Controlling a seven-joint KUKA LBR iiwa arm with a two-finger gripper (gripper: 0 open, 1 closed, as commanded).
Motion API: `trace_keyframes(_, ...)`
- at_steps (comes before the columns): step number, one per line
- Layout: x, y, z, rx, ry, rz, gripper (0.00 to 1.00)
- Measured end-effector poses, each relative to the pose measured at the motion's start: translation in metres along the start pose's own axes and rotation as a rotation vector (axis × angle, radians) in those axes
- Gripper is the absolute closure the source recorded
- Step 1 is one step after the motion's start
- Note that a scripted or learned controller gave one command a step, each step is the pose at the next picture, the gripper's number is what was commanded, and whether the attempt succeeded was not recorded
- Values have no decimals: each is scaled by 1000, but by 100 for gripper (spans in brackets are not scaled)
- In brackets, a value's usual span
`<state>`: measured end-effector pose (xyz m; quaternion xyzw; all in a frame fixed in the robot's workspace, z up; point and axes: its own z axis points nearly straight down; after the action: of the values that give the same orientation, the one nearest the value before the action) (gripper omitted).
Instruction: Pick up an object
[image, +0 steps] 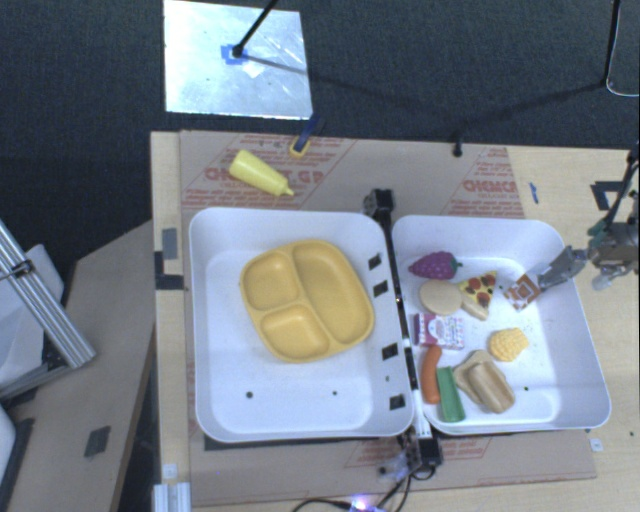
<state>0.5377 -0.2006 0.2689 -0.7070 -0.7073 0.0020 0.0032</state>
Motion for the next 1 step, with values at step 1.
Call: trace_keyframes(1,0,2,-5,-9,-2,-3,0)
